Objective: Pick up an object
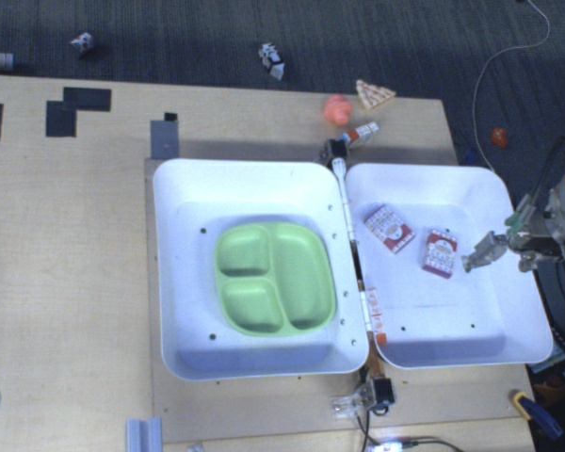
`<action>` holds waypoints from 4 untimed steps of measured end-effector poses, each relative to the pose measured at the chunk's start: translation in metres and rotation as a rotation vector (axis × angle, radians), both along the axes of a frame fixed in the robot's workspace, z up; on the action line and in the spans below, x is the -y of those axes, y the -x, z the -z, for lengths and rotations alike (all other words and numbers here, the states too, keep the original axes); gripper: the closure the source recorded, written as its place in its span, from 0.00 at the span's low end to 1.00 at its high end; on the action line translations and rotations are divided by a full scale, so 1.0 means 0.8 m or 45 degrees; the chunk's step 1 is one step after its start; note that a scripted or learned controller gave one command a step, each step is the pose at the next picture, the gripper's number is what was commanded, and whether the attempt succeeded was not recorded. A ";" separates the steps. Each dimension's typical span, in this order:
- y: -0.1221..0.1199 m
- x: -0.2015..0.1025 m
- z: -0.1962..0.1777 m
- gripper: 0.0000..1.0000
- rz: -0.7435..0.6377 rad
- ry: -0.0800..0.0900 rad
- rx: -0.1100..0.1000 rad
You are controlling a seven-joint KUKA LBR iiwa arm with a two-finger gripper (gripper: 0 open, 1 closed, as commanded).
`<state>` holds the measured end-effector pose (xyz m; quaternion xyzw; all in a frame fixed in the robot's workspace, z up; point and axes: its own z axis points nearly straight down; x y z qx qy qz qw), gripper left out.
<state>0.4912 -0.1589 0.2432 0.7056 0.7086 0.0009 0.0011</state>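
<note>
White plastic makes up both bins, set side by side in the middle of the frame so the arm, entering from the right edge, can reach either. In the camera view, the left bin (174,252) holds a green divided tray (274,278), lying flat near its centre with its three hollows facing up; it looks broad and hard to pinch. The right bin (490,342) holds two small red-and-white packets: one packet (388,228) lies flat toward the bin's upper left, tilted on a diagonal, and a second packet (441,252) lies just right of it, well clear of the walls. The gripper (497,246) sits at the right side of this bin, one grey finger stretching left toward the second packet, near it but apart from it. Nothing lies between the fingers, and I cannot tell from this slant whether the jaws stand open or closed. Judging by that closeness, the second packet is the likely target, and the pick is not yet made. Beyond the bins, at the upper middle, small odds and ends rest on the wooden bench (66,281), out of play.
</note>
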 end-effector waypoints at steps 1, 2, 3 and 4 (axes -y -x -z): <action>-0.050 0.002 0.195 0.00 0.003 0.003 0.009; -0.052 0.003 0.181 1.00 0.001 0.005 0.016; -0.129 -0.072 0.056 1.00 -0.001 -0.001 0.004; -0.210 0.040 0.103 1.00 0.003 0.002 0.000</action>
